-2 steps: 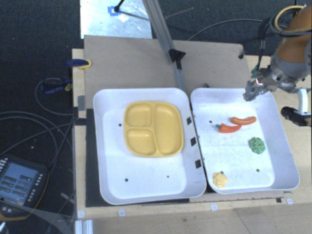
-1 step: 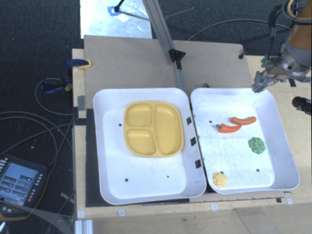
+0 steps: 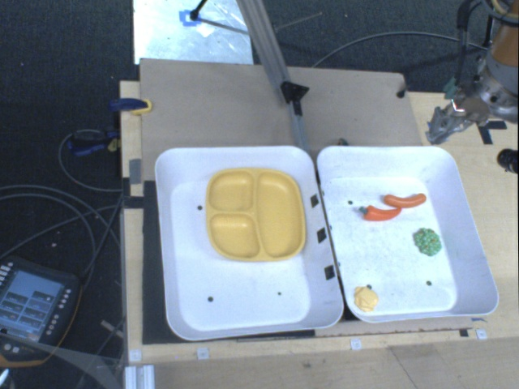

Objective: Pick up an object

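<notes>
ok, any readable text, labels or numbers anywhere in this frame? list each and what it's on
None can be read.
Handheld control screen, bottom left: shows rows of blocks, too small and blurred to read.
Yellow divided tray in the left bin: no print.
Two sausages, green lump and yellow lump in the right bin: no labels.
Gripper: no marking legible.

yellow tray, orange sausage, green broccoli
</notes>
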You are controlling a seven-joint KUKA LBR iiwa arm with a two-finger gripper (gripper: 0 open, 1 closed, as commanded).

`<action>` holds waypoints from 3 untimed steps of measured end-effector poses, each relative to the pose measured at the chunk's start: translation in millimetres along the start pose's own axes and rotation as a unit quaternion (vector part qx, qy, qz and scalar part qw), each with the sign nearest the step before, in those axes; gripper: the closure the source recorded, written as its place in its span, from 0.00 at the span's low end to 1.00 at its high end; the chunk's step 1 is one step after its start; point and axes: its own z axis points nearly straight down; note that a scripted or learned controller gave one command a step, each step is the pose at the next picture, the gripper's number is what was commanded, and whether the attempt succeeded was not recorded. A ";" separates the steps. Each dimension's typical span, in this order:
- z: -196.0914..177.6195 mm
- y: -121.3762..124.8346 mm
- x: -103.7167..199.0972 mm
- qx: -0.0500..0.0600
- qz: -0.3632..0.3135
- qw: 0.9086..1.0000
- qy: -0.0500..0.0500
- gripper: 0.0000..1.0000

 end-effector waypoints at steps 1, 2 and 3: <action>5.1 5.7 63.7 0.002 -0.001 1.000 0.002 1.00; 17.5 3.0 125.5 0.003 -0.001 1.000 0.002 1.00; 14.5 10.5 179.5 0.002 -0.001 1.000 0.002 1.00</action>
